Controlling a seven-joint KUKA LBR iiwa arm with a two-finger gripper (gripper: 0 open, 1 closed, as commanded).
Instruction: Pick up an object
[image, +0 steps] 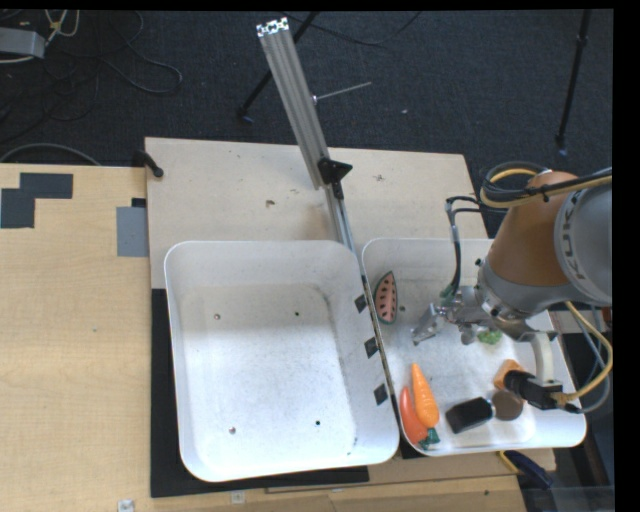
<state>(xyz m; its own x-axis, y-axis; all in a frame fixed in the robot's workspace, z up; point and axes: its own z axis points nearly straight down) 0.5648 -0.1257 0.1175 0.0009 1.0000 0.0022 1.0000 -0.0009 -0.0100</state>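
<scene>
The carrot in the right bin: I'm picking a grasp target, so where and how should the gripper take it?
Grip the carrot across its thick middle, coming straight down from above. It lies flat, its length running up and down the picture, pointed tip up and green end at the bin's near rim. Close across its narrow width; a red piece touches its left side.

The gripper (432, 325) is hanging inside the right bin (560, 432). The watermelon slice (386, 296) is lying just left of it, the carrot (423, 396) below it, the black block (469, 414) below-right, and the left bin (200, 300) sitting farther left.
</scene>
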